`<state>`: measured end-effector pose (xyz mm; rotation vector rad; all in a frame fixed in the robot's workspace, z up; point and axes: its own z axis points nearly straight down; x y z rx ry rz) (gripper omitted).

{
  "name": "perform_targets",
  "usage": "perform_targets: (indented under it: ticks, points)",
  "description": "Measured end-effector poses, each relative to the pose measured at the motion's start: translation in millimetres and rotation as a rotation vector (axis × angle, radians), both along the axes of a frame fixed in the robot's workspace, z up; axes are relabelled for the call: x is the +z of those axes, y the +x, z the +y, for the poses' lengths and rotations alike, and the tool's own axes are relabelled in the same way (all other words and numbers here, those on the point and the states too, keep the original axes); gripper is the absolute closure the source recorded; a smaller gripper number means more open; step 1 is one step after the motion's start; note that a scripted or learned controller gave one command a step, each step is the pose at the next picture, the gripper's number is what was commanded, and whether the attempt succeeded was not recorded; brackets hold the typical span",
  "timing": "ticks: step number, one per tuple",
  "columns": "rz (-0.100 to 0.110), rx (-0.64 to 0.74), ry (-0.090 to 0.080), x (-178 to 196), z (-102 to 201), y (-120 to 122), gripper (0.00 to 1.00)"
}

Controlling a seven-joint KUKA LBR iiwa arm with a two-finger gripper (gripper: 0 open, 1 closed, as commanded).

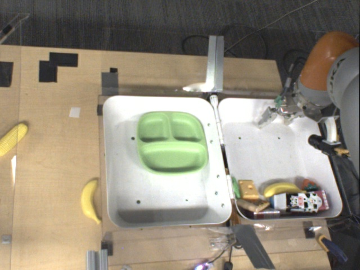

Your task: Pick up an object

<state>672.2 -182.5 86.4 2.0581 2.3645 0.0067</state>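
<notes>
**Gripper over the right bin's far edge, objects heaped at the near one**

The right bin (281,162) has a wide bare white floor from its far rim down past the middle. Its contents crowd the near edge: a yellow banana (279,189) curved over a patterned black-and-white box (304,201), a tan block (248,189) to their left, and smaller bits too jumbled to name. The heap touches the near wall and leaves open room above and to its right.

The gripper (275,115) sits just inside the far rim of the right bin, well apart from the heap. Its metal fingers (264,118) look splayed apart with nothing between them. Behind it the grey arm (343,83) with its orange band (326,52) comes in over the bin's right edge, and black cable trails down that side.

The left bin (121,151) holds a smooth green divided tray (171,141), rounded at the corners, with three compartments. It lies flat near the middle, with bare floor on all sides, widest toward the near wall.

On the wooden bench (50,167), outside the bins, a second banana (90,200) lies just beside the left bin's wall, and a yellow corn cob (12,139) lies at the far left edge.
</notes>
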Motion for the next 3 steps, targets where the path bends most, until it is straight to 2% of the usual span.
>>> perform_targets:
  ticks: [1,2,3]
  points:
    - [-0.001,0.009,0.002,1,62,0,0.00]
    - [0.007,0.122,0.012,0,30,0,0.00]
    - [0.003,0.135,-0.007,1,75,-2,0.00]
